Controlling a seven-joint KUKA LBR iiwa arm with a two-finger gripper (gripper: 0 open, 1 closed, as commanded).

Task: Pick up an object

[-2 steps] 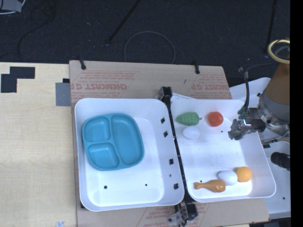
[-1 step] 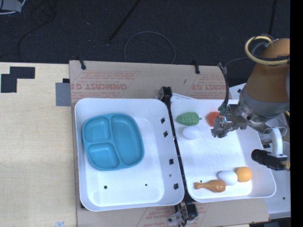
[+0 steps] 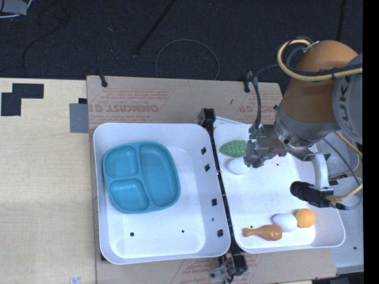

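Camera view showed our end effector [image 3: 253, 157] low in the right bin [image 3: 331, 232] near its far-left corner, grip state unclear, just beside a green leaf [image 3: 234, 148] and white piece [image 3: 237, 167] leftward.

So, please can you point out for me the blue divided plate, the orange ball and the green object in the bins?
blue divided plate [image 3: 141, 176]: camera view, on the ridge between its compartments.
orange ball [image 3: 305, 218]: camera view, on its middle.
green object [image 3: 233, 148]: camera view, on its visible left part.
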